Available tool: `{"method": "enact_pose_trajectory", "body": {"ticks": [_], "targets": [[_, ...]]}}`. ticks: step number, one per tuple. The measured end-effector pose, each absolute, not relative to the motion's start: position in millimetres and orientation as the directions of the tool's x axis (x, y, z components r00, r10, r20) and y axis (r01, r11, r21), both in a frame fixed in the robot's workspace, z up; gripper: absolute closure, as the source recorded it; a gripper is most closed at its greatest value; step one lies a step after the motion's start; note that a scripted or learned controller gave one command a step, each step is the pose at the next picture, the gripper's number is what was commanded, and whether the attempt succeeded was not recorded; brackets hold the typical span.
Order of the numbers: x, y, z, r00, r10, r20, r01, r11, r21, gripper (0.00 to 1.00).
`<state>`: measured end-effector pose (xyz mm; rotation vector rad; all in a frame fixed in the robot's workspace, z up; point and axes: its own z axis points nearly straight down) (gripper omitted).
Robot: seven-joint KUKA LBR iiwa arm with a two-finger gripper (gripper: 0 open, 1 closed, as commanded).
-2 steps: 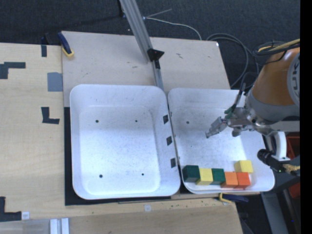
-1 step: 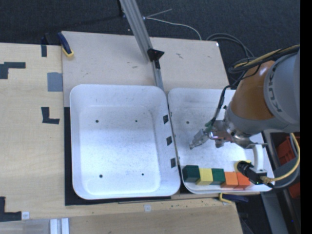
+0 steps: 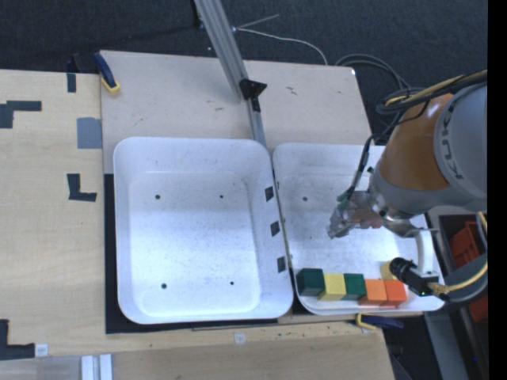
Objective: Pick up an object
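Pale wood covers the bench (image 3: 47, 212), with two shallow white bins side by side on it — the left bin (image 3: 194, 228) and the right bin (image 3: 317, 172). Reaching in from the right, the grey arm (image 3: 432, 161) with its orange band hangs over the right bin, its gripper (image 3: 342, 226) low above the bin floor near the middle; I cannot tell its state from this angle. Along that bin's near edge sits a row of blocks, touching — dark green block (image 3: 310, 280), yellow block (image 3: 334, 285), green block (image 3: 354, 286), orange block (image 3: 383, 291) — apart from the gripper.
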<state>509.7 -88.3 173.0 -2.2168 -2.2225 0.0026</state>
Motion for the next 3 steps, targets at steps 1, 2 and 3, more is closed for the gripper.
{"method": "enact_pose_trajectory", "body": {"ticks": [1,2,3], "targets": [[583.2,-175.8,193.0,0.002,1.000,-0.006,1.000,-0.002,0.005,1.00],[575.2,-145.0,273.5,-0.004,1.000,-0.001,1.000,0.004,0.007,1.00],[500.1,-193.6,224.3,0.007,1.000,-0.001,1.000,-0.007,-0.009,1.00]]}}
